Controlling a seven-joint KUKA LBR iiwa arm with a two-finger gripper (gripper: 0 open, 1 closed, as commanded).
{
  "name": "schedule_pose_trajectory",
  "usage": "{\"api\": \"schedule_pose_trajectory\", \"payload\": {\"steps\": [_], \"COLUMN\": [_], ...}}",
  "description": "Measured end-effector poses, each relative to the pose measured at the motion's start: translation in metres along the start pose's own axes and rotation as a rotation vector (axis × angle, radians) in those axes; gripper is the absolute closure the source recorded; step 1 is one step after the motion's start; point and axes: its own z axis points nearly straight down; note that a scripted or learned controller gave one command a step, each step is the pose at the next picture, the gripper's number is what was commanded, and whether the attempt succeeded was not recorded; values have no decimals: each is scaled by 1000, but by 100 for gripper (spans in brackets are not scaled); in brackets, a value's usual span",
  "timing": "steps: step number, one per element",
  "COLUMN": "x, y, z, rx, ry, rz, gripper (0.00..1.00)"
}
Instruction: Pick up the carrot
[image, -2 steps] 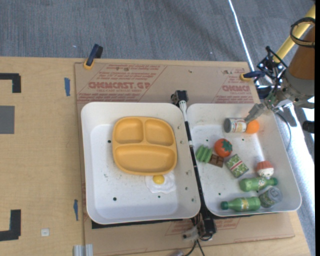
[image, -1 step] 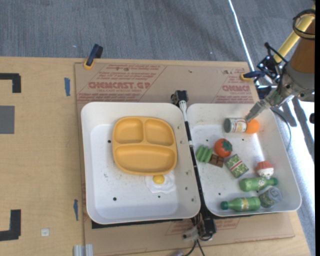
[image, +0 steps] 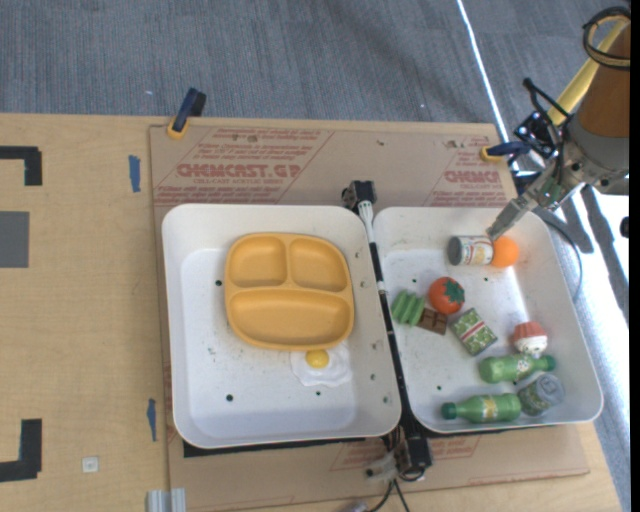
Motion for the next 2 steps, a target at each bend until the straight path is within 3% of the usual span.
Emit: {"api": "schedule_pose_trajectory", "payload": {"steps": [1, 2], "x": [6, -7], "y": [3, -5], "z": [11, -15], "rx": [4, 0], "ry": [5, 0], "rz": [-5, 130], "gripper": [0, 0]}}
